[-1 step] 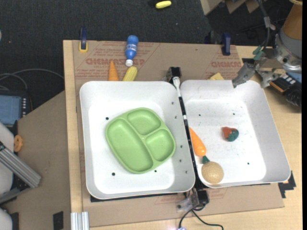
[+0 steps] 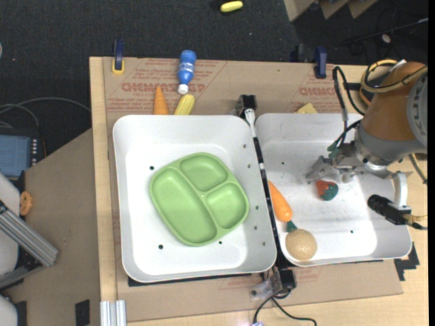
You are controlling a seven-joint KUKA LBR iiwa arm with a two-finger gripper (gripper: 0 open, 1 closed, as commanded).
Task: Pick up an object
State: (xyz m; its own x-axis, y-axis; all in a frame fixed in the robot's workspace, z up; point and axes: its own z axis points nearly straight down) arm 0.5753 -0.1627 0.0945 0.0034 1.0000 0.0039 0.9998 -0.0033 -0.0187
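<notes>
Over right bin (image 2: 380,246), gripper (image 2: 331,173) hovers just at 12 o'clock of red-green toy (image 2: 327,190); finger state can't tell. Carrot (image 2: 279,203) at 9 o'clock.

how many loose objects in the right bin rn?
3. A small red and green round object lies mid-bin, just below the gripper. An orange carrot-shaped toy lies along the left wall. A tan ball sits at the front-left corner. The arm may hide more.

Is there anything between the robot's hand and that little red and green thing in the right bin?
Nothing visible is in the way. The hand sits right above the red and green object, with the carrot and tan ball off to the side.
</notes>
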